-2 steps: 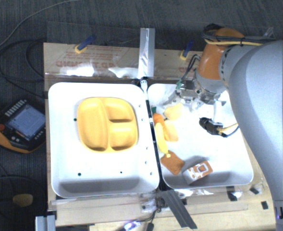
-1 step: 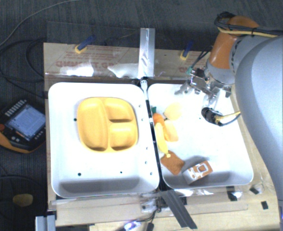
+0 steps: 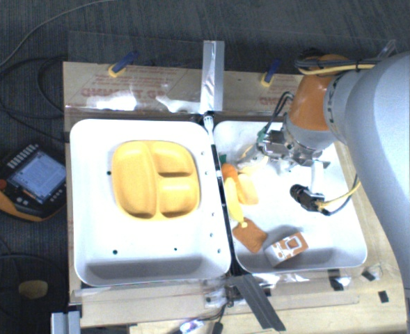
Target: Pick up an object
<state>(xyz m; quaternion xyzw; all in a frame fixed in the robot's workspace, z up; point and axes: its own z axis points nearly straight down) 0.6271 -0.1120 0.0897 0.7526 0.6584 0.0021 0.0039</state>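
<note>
Seen from above, a worktop carries two shallow white bins side by side. The left bin (image 3: 86,256) holds a yellow divided tray (image 3: 156,178), lying flat near its middle. The right bin (image 3: 351,252) holds the loose objects: a pale yellow block (image 3: 246,188) and a long yellow piece (image 3: 232,202) along the bin's left wall, a brown wedge (image 3: 250,236) just below them, and a small orange-and-white box (image 3: 287,248) near the front wall.

The grey arm with its orange band reaches in from the right, and its gripper (image 3: 278,148) hangs over the rear of the right bin, near a small greenish and white item I cannot identify. Whether the jaws are apart or together cannot be told; nothing is visibly between them.

Risks, as I judge them: the objects crowd the bin's left wall, so a descent there could strike the wall or nudge neighbours instead of closing on one piece. A dangling black cable end (image 3: 305,197) could snag.

The box's printing and the faint red lettering on the cardboard (image 3: 121,89) behind the bins are too small to read.
</note>
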